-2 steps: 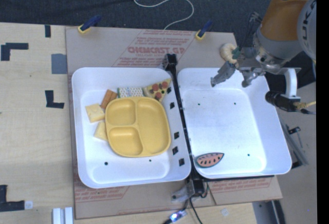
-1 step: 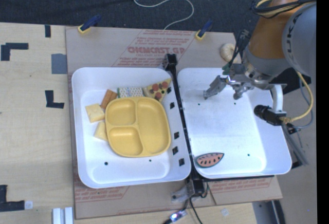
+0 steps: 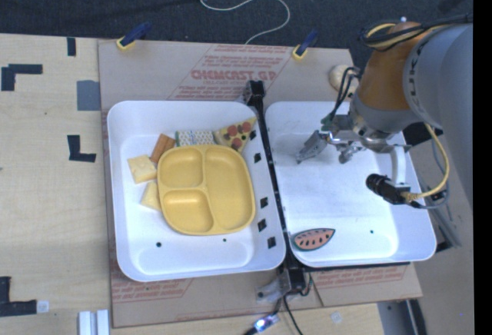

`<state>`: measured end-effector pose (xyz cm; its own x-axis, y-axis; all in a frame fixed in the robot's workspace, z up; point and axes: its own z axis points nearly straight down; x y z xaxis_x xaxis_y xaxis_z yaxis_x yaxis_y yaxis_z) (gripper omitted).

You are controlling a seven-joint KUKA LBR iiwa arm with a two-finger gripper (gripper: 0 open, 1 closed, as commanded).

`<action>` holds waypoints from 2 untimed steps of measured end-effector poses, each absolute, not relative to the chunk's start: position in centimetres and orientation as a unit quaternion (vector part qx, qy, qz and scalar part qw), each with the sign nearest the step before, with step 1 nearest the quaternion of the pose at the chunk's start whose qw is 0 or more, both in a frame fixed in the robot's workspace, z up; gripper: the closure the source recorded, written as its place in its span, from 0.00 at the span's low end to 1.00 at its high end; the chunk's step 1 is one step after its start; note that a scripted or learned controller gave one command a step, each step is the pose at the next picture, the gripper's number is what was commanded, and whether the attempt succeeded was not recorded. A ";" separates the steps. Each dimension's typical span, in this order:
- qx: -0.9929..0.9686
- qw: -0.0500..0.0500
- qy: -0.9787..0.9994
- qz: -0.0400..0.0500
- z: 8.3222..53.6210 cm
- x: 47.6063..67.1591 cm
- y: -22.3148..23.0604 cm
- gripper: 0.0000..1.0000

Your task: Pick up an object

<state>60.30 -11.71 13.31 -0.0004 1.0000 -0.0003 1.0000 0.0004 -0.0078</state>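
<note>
The grey arm with the orange band is reaching in from 3 o'clock, and its two-finger claw is hanging over the upper part of the right shallow white bin. The two fingers are splaying apart, one toward 9 o'clock and one toward 4 o'clock, so the claw is reading as wide, with nothing showing between them. Whether the tips are touching the bin floor is not something the slanted view is settling.

The right bin is carrying one flat watermelon-slice toy, red with a green rind, lying at about 6 o'clock from the claw, near the bin's front edge and well apart from the fingers.

The left shallow white bin is carrying a yellow plastic divided plate with three compartments in its middle. Pale yellow square cracker-like pieces are sitting at the plate's 9 o'clock, an orange-brown rectangular piece at its 11 o'clock, and a pizza-slice toy with red dots at its 1 o'clock, close to the divider between the bins. A patterned greenish piece between those last two is too small to identify.

Progress: judging from this, the pick is not yet done. Nothing is being gripped or lifted. Left to do: line up over a target, most plausibly the watermelon slice as the nearest thing in the claw's own bin, descend, close, lift. The slice is looking thin and flat, so a clean pinch is likely being the hard part.
</note>
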 end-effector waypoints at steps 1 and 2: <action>-0.706 0.000 -0.708 0.001 8.1 60.2 -11.6 0.00; -0.706 0.000 -0.708 0.000 9.5 60.3 -11.6 1.00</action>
